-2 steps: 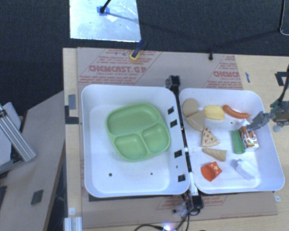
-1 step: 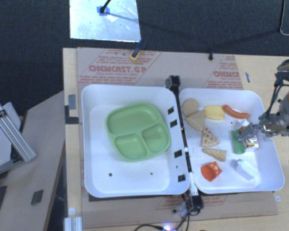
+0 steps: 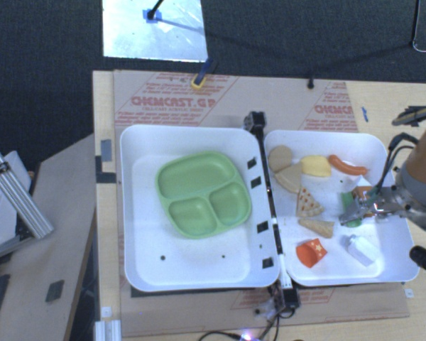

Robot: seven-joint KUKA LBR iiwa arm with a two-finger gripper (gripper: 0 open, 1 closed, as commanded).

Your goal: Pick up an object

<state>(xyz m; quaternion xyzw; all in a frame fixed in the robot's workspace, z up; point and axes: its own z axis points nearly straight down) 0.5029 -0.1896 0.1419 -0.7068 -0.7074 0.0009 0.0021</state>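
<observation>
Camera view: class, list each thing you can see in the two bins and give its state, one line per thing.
Green tray: flat in the left bin, compartments bare.
Hot dog: lying at the back of the right bin.
Pizza slice: lying flat.
Red piece: resting near the front wall.
White piece: lying on its side.
Green item: at the gripper; held or not, unclear.

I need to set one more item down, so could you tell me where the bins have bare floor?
Left bin: bare floor rings the green tray, widest along the front. Right bin: crowded with toy food at the back and middle, where the claw works; a small gap lies between the red piece and the white block.
</observation>
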